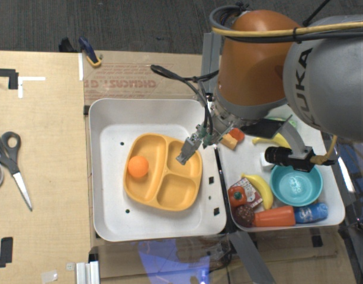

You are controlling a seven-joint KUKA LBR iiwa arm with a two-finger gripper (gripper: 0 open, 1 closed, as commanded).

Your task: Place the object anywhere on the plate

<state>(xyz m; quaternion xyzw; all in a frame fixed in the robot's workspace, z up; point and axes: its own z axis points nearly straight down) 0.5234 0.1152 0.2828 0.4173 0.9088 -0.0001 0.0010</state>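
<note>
Ball (138,166), small, round and orange, sits in plate (163,173); pincer (186,154) grip state unclear.

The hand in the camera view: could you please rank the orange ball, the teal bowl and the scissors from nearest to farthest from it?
Measured from the hand over the yellow plate:
1. Orange ball, on the plate's left compartment, nearest.
2. Teal bowl, in the right bin, farther out on the opposite side.
3. Scissors, on the bench at far left, farthest.
</note>
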